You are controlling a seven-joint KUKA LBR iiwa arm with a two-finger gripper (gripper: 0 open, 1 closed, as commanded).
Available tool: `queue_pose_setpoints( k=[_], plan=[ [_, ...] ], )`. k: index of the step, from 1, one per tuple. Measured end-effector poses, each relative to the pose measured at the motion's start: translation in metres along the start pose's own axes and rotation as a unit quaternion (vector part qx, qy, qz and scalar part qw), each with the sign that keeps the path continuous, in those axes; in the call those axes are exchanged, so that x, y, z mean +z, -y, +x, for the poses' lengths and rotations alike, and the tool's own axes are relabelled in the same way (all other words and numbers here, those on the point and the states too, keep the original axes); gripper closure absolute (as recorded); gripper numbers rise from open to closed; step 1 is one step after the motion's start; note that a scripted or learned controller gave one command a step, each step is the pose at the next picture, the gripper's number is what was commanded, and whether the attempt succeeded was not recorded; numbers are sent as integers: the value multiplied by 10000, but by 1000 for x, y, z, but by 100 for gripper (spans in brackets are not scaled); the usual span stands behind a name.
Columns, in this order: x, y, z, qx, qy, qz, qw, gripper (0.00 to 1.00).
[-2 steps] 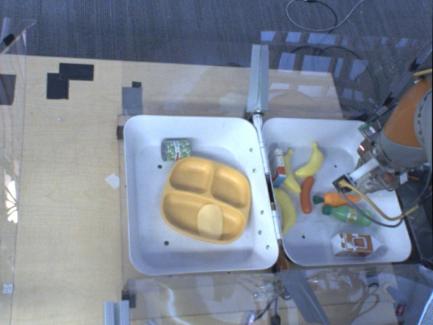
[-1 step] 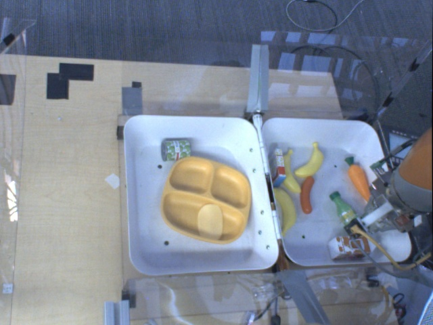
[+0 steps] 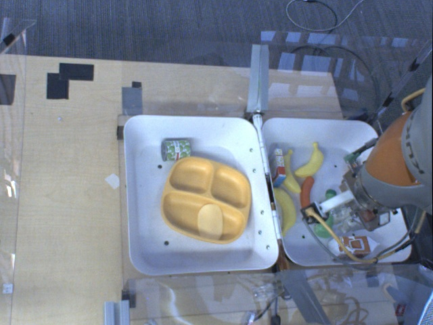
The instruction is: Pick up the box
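My hand [image 3: 336, 217] hangs low in the right bin [image 3: 385, 128], its grip state hard to tell, just above the box [image 3: 356, 244] by the front wall; next, settle squarely over it.

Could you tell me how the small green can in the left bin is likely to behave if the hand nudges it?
The green can appears to lie on its side on the left bin floor, so a nudge across its length would probably roll it. It looks rigid and small, so likely light. The yellow divided plate sits close beside it and may stop a roll that way.
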State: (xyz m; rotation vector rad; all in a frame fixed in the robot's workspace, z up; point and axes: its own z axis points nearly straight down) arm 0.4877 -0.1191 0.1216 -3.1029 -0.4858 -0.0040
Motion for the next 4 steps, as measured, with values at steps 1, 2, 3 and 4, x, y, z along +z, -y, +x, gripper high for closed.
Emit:
queue_pose_setpoints(
  k=[1, 2, 3, 4],
  plan=[
    [32, 31, 11, -1162, -25, -36, 9932, 100],
    [-64, 26, 108, -1485, -4, -7, 9889, 100],
    [33, -44, 113, -1904, -27, -32, 9817, 100],
    [-65, 5, 175, -1555, -13, -11, 9878, 100]
  ],
)
